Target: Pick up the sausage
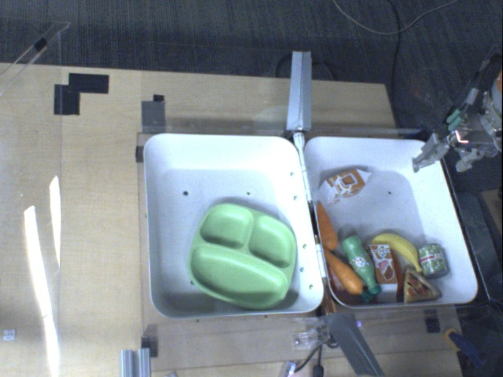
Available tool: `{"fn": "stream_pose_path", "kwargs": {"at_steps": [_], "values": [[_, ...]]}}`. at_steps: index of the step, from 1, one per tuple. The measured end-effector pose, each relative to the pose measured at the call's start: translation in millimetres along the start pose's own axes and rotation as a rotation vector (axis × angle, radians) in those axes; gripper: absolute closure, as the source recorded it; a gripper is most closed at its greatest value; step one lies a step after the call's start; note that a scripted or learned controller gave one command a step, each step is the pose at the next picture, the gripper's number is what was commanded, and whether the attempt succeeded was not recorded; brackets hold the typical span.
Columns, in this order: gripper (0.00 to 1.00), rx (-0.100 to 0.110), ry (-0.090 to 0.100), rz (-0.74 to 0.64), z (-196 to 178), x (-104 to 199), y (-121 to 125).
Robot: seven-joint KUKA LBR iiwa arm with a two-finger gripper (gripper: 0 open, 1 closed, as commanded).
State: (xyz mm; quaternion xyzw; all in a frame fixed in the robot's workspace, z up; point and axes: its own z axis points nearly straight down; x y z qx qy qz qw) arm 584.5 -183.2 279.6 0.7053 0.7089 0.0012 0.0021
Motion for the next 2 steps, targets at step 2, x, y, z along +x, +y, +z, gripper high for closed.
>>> {"fn": "stream_pose_path", "kwargs": {"at_steps": [2], "values": [[0.0, -0.007, 0.001, 0.162, 190.4, 45.2, -66.5]]}}
